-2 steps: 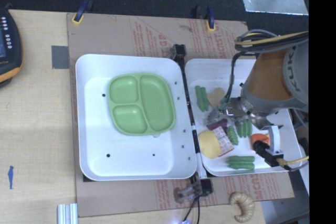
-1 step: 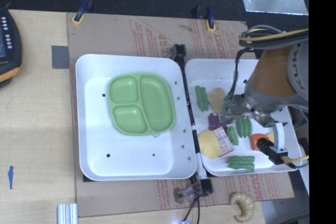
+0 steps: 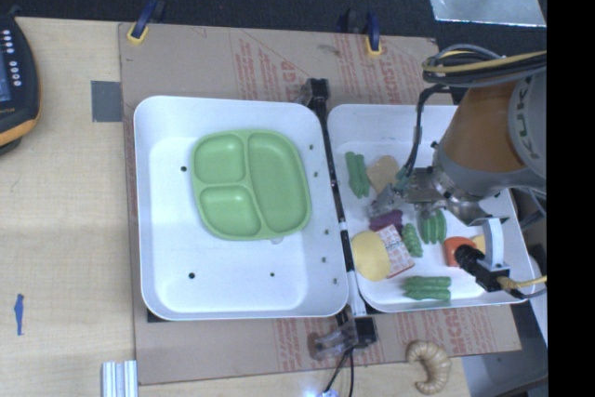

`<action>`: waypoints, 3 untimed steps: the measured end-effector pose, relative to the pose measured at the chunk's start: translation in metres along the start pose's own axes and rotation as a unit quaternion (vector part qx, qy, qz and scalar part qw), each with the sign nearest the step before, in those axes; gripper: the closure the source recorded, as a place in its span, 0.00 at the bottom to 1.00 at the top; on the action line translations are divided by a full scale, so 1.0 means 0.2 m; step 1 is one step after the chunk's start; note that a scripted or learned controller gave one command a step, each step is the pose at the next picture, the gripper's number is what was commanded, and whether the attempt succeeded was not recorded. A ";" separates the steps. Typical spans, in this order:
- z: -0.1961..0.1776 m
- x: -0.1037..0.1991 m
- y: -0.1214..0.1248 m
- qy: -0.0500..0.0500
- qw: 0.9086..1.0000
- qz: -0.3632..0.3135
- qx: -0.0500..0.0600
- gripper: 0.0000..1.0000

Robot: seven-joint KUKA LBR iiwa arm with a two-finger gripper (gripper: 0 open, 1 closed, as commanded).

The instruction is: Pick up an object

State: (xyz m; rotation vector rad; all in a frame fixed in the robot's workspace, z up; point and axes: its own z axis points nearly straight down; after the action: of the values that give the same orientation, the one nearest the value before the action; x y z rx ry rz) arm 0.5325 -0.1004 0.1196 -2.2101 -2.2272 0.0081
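Just beneath my end effector in the right bin, a small purple piece lies among the toy food; whether I am clenched or released, I cannot tell. It looks light, stiff and smooth, likely plastic, so I would take it across its narrow middle. A yellow piece with a label touches it on the near side, green beans lie beyond, more greens nearer. The bin floor is slick and crowded. The left bin holds a green divided plate.
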 end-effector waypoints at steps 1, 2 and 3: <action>0.14 0.02 0.20 0.000 1.000 0.000 -0.003 0.00; 0.14 0.00 -0.05 0.001 1.000 0.002 0.002 0.00; 0.09 0.00 -0.03 0.000 1.000 0.001 0.000 1.00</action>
State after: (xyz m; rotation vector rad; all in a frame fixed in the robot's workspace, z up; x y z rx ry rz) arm 0.5256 -0.1012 0.1018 -2.2112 -2.2254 0.0074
